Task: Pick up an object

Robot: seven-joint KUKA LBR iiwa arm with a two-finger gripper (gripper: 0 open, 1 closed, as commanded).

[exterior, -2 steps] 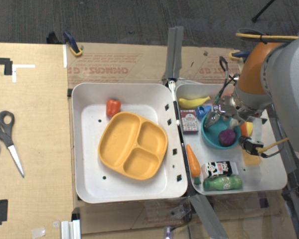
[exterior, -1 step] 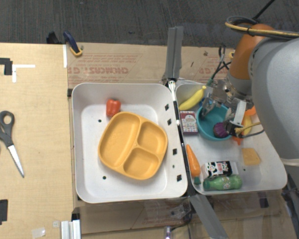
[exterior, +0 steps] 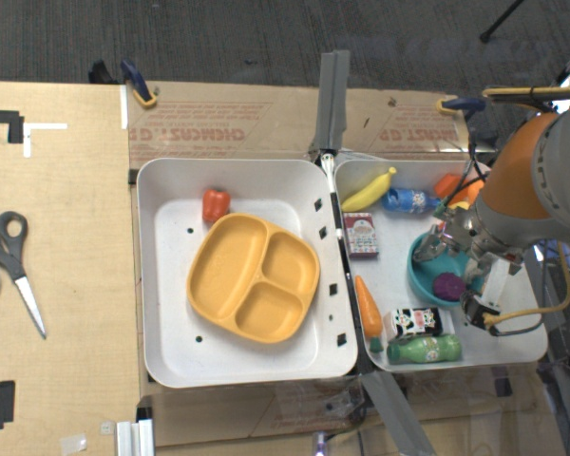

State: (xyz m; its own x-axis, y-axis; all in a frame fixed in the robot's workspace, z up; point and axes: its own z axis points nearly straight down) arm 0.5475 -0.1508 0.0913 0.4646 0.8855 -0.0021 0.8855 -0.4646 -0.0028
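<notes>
**Clearance notes: left bin open at the edges, right bin crowded**

Left white bin: yellow three-compartment plastic tray fills the centre; small red pepper-like toy sits just beside its upper-left corner. Bare floor along the left wall, bottom edge and upper right.

Right white bin: grey arm with orange band covers the right half, over the teal bowl. Yellow banana, blue bottle, red card box, orange carrot, black-and-white carton and green bottle ring the rest. Small open patch between box, carrot and bowl.
</notes>
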